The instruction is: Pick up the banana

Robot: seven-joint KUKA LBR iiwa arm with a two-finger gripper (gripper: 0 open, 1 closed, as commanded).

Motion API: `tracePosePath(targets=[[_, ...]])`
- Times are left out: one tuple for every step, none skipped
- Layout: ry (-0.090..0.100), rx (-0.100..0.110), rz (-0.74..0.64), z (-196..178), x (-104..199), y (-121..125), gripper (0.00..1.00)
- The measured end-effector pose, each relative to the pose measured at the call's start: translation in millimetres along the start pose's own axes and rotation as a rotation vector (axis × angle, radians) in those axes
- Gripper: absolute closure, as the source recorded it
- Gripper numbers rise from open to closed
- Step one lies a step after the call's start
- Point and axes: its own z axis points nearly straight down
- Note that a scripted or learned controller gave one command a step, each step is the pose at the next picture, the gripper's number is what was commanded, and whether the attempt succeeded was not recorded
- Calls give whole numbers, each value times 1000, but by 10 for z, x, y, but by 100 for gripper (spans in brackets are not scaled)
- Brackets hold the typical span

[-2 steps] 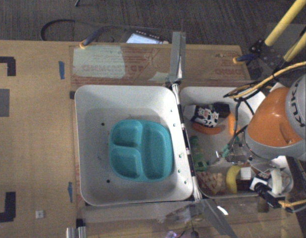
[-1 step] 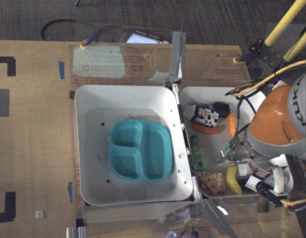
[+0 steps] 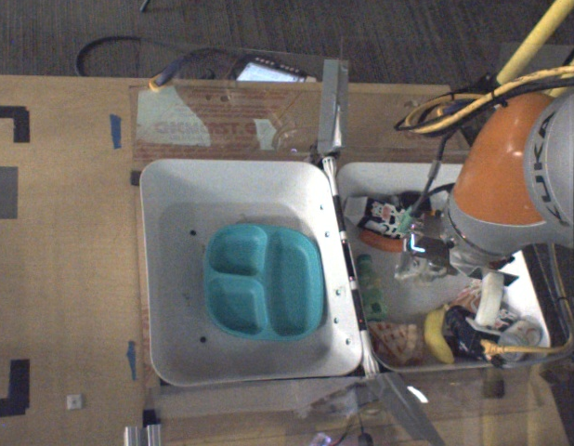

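Step in hand: approach. The banana has not been gripped; the arm reaches over the right bin from the right.
Gripper: the gripper sits low over the middle of the right bin, among the clutter. Jaw state: cannot tell, since the wrist and glare hide it.
Banana: the banana lies at the near side of the right bin, close to its front wall, a short yellow curve partly covered by a dark wrapper on its right.
Relation: gripper and banana are apart; the banana lies nearer the front wall and slightly right of the gripper.
Neighbours: a patterned packet lies just left of the banana; a white tube stands just beyond the dark wrapper; a green bottle lies by the divider.
Left bin: the left bin holds a teal divided tray; not part of this step.
Next move, as judged: shift the gripper toward the front wall until centred over the banana, set it across the short width of the fruit, then descend.
Risk: the dark wrapper overlapping the banana could be pinched with it or block one side.
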Motion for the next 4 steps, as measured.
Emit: tracePosePath(targets=[[0, 0, 0, 0, 2, -1, 0], [2, 3, -153, 336, -278, 20, 0], [2, -2, -387, 1124, -702, 150, 0], [3, 1, -384, 1058, -710, 147, 100]])
